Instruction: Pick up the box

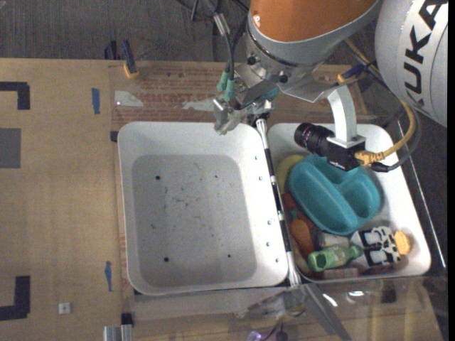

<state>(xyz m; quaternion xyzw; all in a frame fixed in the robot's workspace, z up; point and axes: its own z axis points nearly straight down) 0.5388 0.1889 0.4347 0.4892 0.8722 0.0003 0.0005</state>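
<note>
Arm: the grey KUKA arm with its orange band reached in from the upper right and hung over the far edge of the two bins.
Claw: it hovered above the far rim of the left bin, near that bin's far right corner and just beside the divide between the bins. Whether it was released or clenched could not be told; nothing could be seen held in it.
Left bin: a shallow white tray on the worktop, its floor showing dark specks and a few small holes.
Right bin: the matching white tray, touching the left bin along their shared edge, crowded with things.
Box: no object in the right bin's heap could be told apart as a box with certainty. The likeliest was a small black-and-white patterned item at the near right corner, touching the near rim.
Teal dish: a large lobed teal piece lay in the middle of the right bin, over the other things.
Yellow object: partly hidden under the teal dish's left side.
Orange object: by the shared edge, near the bin's near side.
Green bottle: lay on its side along the near rim, between the orange object and the patterned item.
Camera: a black lens on a white bracket, over the right bin's far edge.
Worktop: tan board with blue tape marks and black corner marks.
</note>
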